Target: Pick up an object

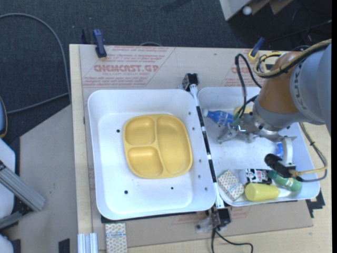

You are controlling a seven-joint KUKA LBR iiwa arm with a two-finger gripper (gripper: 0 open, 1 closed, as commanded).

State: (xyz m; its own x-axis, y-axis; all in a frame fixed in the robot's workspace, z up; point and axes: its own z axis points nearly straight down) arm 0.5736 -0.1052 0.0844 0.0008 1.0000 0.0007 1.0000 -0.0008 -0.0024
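Blue object (218,116) lies beside spread fingers (227,136).

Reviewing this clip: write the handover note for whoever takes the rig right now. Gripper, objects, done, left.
Gripper: low in the right bin, by its left wall, next to a blue object; I can't confirm a grasp.
Right bin, near edge: yellow object, patterned packet, green object, black-and-white item.
Left bin: yellow divided plate, untouched.
Done: arm is down among the objects.
Left: grasp one object and lift it.
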